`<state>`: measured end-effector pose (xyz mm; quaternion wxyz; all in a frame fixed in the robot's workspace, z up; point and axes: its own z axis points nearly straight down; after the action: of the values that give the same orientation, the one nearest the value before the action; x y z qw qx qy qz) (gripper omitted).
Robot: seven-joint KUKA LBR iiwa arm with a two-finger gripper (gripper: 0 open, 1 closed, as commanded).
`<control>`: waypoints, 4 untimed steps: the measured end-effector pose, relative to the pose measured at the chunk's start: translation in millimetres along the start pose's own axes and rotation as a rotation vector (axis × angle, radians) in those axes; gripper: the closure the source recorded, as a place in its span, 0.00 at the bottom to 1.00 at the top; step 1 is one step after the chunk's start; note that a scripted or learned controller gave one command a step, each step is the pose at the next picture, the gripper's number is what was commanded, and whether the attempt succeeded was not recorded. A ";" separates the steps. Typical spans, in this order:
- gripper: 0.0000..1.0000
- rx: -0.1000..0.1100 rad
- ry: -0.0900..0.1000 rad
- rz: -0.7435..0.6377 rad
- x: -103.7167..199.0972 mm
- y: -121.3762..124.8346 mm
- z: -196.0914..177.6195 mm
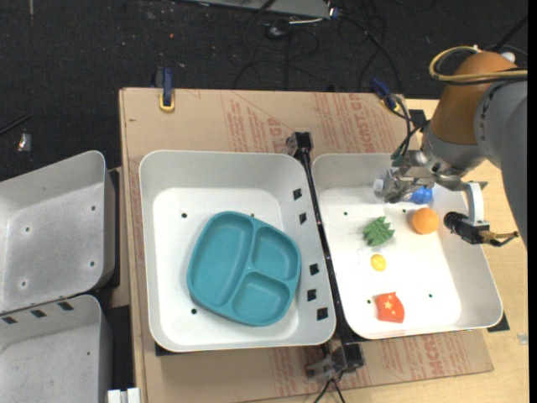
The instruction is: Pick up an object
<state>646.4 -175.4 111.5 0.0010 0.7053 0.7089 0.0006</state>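
The right bin (470, 313) holds an orange ball (424, 221), a green leafy toy (378, 231), a small yellow piece (378, 263) and a red block (389, 307). A blue object (421, 196) lies at the bin's far side, partly hidden under the gripper (399, 186). The gripper sits low over that far side, just left of the blue object and above the orange ball. The grey arm with its orange band (464, 99) reaches in from the right.
The left bin (159, 250) carries a teal divided plate (244, 268). A black divider strip (315, 233) runs between the two bins. White bin lids (50, 217) lie off the bench at the left. Cables hang near the arm's wrist.
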 end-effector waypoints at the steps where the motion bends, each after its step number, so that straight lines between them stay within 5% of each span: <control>1: 1.00 -0.003 -0.001 0.002 3.2 0.3 -43.5; 4: 1.00 -0.003 -0.001 0.003 -4.9 -0.5 -157.5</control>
<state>645.6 -180.2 269.0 0.0024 0.7062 0.7080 0.0012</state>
